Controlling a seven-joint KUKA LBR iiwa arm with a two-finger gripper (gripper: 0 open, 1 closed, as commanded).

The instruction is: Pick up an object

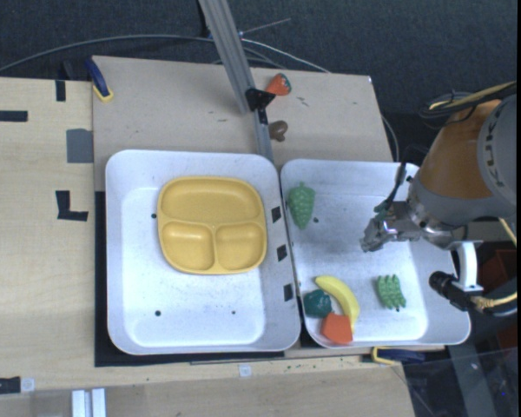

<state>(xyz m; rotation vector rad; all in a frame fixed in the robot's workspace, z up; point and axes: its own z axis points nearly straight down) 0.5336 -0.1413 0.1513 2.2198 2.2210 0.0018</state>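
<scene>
From my remote seat I look down at a slant on a pale wooden worktop [182,111] carrying two shallow white bins side by side. The left bin [126,320] holds a yellow divided plate [212,223], lying flat in its far half with three compartments facing up.

The right bin [443,324] holds the small toys. A green bunch of grapes [301,205] lies near its far left corner. Along the near edge, a yellow banana [339,295] curves between a dark teal piece [317,302] on its left and an orange-red piece [336,328] just beside its near end; all three appear to touch or almost touch. A spiky green toy [389,291] sits apart to the right of the banana.

The arm [460,168] comes in from the right, grey with an orange section above the wrist. Its hand [378,235] hangs over the right bin's middle, over bare white floor, between the grapes and the spiky green toy and well apart from each. I cannot tell whether it is apart or together; the tips are too small and blurred. I see nothing held in it.

Beyond the bins, a grey metal post [230,42] rises from the worktop, with a small orange-red toy [280,83] lying near its base.
</scene>
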